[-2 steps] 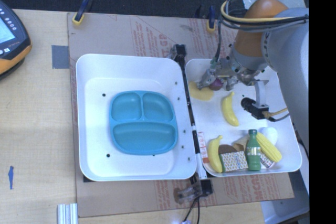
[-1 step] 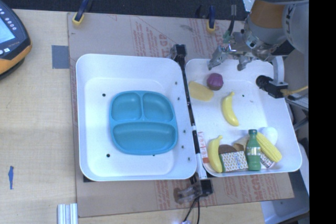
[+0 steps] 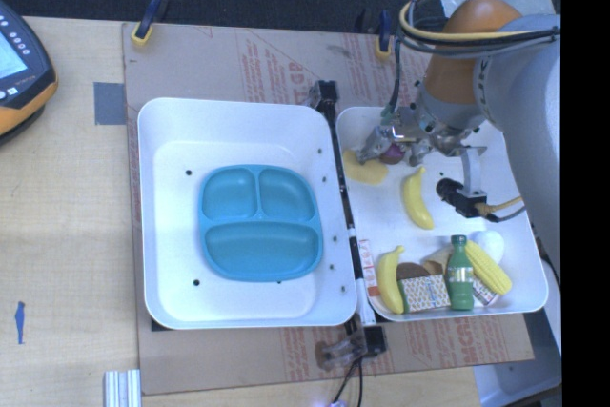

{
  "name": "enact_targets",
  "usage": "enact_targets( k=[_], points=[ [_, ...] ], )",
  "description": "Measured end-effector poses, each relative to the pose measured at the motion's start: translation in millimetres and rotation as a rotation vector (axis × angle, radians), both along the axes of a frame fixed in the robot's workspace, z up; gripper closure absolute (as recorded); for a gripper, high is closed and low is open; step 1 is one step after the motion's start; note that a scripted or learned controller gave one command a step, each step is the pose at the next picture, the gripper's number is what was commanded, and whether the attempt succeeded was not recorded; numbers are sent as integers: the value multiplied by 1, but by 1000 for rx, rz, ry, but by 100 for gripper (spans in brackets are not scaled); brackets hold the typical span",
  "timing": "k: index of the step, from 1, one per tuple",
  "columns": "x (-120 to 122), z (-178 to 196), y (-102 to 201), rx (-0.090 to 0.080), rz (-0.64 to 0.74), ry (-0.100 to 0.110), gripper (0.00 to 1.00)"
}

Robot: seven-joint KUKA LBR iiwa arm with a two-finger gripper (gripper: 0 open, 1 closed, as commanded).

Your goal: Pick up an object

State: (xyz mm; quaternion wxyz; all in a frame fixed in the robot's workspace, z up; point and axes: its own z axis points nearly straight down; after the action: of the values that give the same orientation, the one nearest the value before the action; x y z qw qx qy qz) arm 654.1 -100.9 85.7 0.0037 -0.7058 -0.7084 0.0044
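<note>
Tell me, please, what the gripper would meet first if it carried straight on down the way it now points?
Probably the pale yellow piece lying on the right bin floor just under the gripper; depth is hard to judge from this slant.

Arm hides the right bin's (image 3: 519, 305) far corner — partly.

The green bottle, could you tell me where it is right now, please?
The green bottle stands in the right bin, near its front edge, between a small box and a corn cob.

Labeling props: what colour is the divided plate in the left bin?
Light blue, a single plain colour. The divided plate shows clearly in the camera view, sitting in the left bin.
</note>
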Motion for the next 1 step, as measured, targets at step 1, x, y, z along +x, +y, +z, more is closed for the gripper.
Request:
enact_targets(
  k=[1],
  points=[
    [2, 30, -107, -4, -7, -12, 0]
  ],
)
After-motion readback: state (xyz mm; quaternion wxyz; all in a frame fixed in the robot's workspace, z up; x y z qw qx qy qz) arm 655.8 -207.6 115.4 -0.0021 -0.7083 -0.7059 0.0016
